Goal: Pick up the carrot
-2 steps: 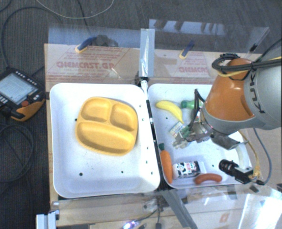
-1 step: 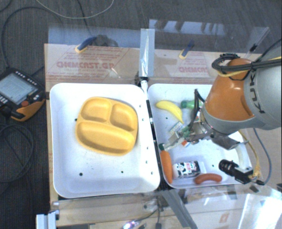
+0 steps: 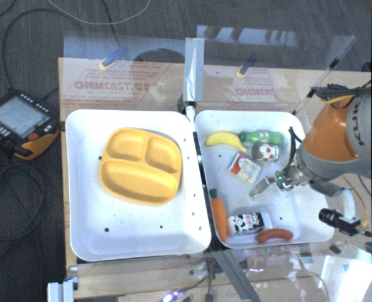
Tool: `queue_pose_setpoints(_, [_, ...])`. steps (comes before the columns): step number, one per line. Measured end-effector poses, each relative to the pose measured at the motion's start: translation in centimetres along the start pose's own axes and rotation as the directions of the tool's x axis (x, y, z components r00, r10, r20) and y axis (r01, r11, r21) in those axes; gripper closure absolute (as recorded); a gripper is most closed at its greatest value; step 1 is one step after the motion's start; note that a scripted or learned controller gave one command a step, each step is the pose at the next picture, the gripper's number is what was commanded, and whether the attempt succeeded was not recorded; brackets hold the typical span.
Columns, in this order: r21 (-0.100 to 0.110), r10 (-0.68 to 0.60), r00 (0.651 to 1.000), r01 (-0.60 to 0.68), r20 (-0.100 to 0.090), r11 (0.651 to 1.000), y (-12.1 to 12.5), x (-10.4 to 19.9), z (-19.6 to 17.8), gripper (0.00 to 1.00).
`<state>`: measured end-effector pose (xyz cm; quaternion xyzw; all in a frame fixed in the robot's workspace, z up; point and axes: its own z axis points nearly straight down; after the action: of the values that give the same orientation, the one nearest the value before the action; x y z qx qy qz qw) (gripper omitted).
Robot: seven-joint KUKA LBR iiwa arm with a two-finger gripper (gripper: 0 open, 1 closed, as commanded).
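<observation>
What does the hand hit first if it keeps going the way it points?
Likely the white floor of the right bin, just right of the carrot. The hand points lower left. The carrot lies further along that line; height is unclear.

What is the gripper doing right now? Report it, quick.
Gripper: over the right bin, nothing seen between its jaws; open or shut cannot be told. Carrot lies apart, by the bin's left wall.

The carrot (image 3: pixel 219 219) lies against the bin wall (image 3: pixel 204 187), milk carton (image 3: pixel 246 222) just beside.
</observation>
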<state>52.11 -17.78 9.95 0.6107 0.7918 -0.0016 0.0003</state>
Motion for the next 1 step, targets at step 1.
queue_pose_setpoints(1, [-0.002,0.084,0.996,-0.084,0.001,0.996,13.29,-0.19,-1.29,0.00])
